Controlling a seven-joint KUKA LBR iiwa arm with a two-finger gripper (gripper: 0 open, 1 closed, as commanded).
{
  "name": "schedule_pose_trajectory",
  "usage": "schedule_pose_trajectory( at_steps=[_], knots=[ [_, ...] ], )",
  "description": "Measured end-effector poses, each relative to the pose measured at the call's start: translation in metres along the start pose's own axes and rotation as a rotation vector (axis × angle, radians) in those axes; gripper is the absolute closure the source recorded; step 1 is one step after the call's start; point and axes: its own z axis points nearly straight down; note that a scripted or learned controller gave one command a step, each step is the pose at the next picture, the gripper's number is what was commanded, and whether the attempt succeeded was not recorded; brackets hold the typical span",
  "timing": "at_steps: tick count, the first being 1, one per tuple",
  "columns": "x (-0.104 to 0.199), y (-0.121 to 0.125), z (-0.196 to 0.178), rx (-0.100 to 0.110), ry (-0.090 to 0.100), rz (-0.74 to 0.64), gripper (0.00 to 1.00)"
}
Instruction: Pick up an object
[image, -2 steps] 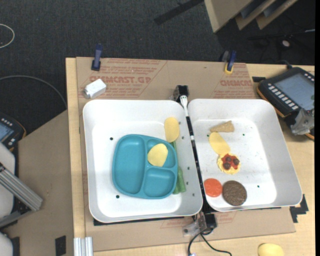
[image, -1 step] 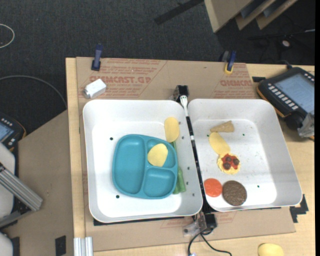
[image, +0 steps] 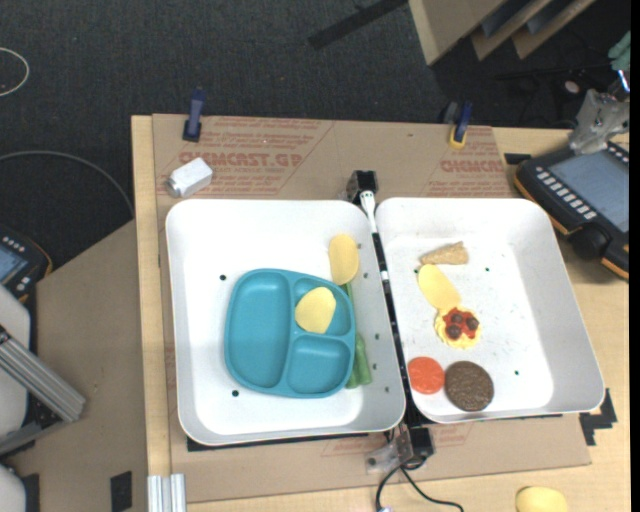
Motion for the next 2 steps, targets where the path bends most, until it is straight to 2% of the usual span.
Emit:
schedule_pose_trajectory(
  at_steps=[1,2],
  knots=[
    [-0.084,-0.035,0.075,0.028,0.001,0.023,1.0],
    [-0.097,-0.009,0.144,0.028,0.003,0.016,1.0]
  ],
)
